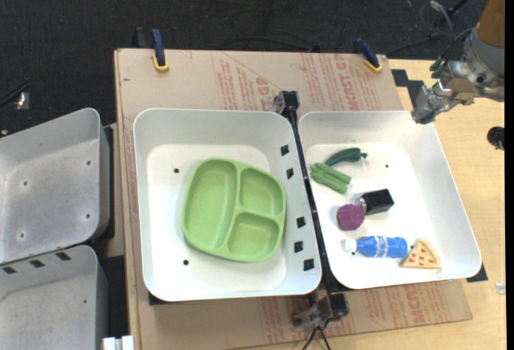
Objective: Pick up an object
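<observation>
Overhead, the gripper (423,110) is seen at the upper right corner of the right bin (450,204), above its rim; whether the jaws are open or closed cannot be told. Nothing is seen held. Within that bin are laid a dark green pepper (346,156), a pale green piece (331,177), a purple item (350,217) touching a black block (377,201), a blue bottle (380,246) and a pizza slice (421,256). A green tray (234,210) is set in the left bin (161,148).

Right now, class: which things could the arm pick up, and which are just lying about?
Pickable: dark green pepper, light green bean pods, purple lump, black block, blue bottle, pizza slice toy.

Lying about: green divided plate, blue-yellow clamps.
</observation>
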### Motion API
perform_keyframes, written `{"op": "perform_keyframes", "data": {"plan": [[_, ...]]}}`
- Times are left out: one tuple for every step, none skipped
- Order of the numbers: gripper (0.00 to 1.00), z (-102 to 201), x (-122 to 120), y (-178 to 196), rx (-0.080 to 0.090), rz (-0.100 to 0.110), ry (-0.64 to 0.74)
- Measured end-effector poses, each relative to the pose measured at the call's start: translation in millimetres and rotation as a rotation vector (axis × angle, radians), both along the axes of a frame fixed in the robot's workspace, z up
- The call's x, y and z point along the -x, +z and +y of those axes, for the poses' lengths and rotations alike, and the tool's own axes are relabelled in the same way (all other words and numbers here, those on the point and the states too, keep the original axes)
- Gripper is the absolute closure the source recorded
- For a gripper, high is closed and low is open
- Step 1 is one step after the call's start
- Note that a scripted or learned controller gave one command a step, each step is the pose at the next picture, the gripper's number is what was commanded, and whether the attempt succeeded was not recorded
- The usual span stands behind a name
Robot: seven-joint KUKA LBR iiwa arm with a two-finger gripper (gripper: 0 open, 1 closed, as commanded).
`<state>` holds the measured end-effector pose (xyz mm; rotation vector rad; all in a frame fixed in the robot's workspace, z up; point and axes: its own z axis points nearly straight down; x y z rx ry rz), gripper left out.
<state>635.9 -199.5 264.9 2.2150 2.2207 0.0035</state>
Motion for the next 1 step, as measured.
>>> {"op": "perform_keyframes", "data": {"plan": [[1.00,46.6,12.1,-13.8,-0.003,0.007,0.004]]}}
